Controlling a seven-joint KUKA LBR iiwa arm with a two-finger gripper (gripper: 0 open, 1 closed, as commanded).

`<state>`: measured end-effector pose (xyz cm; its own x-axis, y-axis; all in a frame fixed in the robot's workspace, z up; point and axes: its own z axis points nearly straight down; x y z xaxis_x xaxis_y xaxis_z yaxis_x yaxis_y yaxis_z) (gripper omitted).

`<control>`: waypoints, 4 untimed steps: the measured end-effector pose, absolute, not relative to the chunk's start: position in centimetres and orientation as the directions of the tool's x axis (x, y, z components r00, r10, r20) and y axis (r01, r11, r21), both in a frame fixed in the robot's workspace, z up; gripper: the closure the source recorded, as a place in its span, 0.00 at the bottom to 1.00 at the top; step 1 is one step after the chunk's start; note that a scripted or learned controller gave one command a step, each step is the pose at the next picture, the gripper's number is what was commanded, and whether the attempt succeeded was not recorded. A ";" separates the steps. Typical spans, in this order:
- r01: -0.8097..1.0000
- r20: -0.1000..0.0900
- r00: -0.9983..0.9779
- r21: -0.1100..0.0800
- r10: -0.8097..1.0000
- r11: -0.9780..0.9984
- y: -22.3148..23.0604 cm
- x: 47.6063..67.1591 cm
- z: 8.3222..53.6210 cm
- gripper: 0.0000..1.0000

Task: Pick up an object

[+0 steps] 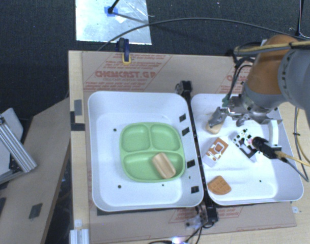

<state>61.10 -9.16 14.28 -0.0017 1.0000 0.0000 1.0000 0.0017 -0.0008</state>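
Note:
My gripper (216, 119) is low over the upper left part of the right bin (282, 187). A small beige object (213, 129) lies right below its tip, touching or nearly touching it. An orange and white patterned box (216, 151) lies a little nearer the front. Close to the bin's front left corner sits an orange, waffle-like piece (219, 185). Whether anything is gripped is hidden by the gripper body.
The left bin (106, 136) holds a green divided plate (139, 136) with a tan bread-like piece (164, 165) in its front right compartment. A black divider strip (191, 136) runs between the two bins. The arm (277, 75) hangs over the right bin's back.

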 end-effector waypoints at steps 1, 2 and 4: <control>1.000 0.000 0.000 -0.002 1.000 0.000 -9.1 61.1 9.1 0.00; 1.000 -0.001 0.001 0.003 1.000 -0.001 -9.2 61.3 10.4 1.00; 1.000 -0.001 -0.004 0.009 1.000 0.004 -9.7 62.4 21.4 1.00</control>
